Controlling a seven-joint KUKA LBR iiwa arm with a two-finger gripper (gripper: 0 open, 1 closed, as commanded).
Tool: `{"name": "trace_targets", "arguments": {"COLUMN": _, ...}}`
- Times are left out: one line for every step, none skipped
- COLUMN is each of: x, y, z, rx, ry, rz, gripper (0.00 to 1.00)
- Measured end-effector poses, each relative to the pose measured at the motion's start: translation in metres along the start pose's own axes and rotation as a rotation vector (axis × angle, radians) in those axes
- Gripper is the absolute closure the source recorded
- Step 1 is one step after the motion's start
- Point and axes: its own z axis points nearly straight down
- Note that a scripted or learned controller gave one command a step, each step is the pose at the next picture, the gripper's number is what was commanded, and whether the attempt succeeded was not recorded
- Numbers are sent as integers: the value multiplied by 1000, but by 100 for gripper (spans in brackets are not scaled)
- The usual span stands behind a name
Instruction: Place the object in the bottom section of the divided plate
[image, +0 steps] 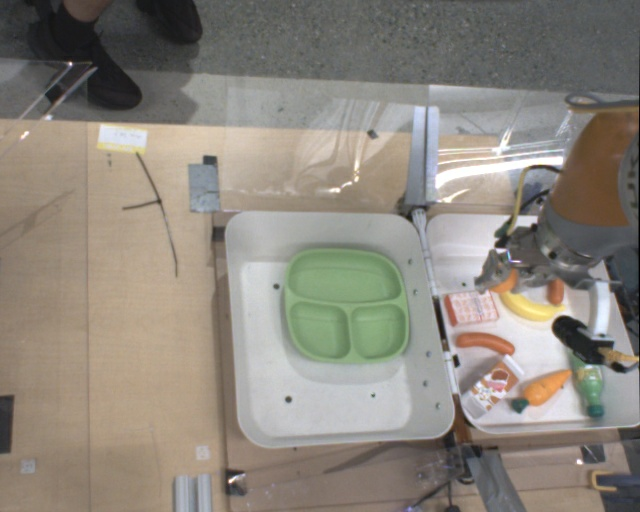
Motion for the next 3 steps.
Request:
{"name": "trace_targets", "arguments": {"x": 83, "y": 17, "z": 0, "rx": 1, "ry": 2, "rz": 106, "gripper": 100}}
{"name": "trace_targets", "arguments": {"x": 189, "y": 39, "z": 26, "rx": 2, "ry": 3, "rz": 172, "gripper": 100}}
{"name": "trace_targets", "arguments": {"x": 188, "y": 39, "z": 26, "rx": 1, "ry": 2, "rz": 173, "gripper": 0}}
